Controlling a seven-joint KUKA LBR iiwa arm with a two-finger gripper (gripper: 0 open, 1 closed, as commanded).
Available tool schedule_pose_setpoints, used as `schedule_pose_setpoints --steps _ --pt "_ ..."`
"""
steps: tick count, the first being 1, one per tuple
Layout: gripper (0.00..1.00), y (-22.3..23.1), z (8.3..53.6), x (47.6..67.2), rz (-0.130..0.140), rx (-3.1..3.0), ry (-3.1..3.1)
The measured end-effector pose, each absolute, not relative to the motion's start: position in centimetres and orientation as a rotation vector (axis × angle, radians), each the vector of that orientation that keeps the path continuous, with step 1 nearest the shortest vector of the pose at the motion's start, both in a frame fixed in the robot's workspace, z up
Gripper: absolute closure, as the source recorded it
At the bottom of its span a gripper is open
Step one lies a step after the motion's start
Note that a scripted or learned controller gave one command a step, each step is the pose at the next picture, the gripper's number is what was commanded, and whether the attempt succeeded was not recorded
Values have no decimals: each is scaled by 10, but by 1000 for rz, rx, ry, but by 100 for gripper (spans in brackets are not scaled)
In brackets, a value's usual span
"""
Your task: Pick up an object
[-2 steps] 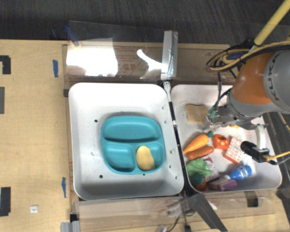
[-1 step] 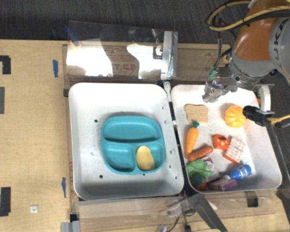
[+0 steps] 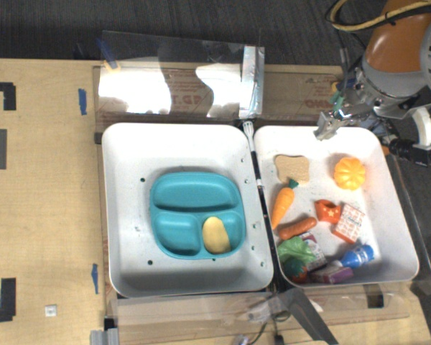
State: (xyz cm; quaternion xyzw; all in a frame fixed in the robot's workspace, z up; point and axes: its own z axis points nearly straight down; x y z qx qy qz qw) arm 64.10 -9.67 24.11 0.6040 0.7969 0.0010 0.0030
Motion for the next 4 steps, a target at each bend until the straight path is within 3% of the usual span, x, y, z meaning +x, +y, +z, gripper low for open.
schedule_pose_setpoints --steps 1,2,3,4 --pt "0 -96 241 641 3 1894 2500" --pt "0 -124 108 619 6 1736 2610" --pt "0 -116 87 631 3 1798 2571" --pt "0 -147 86 632 2 1800 2568"
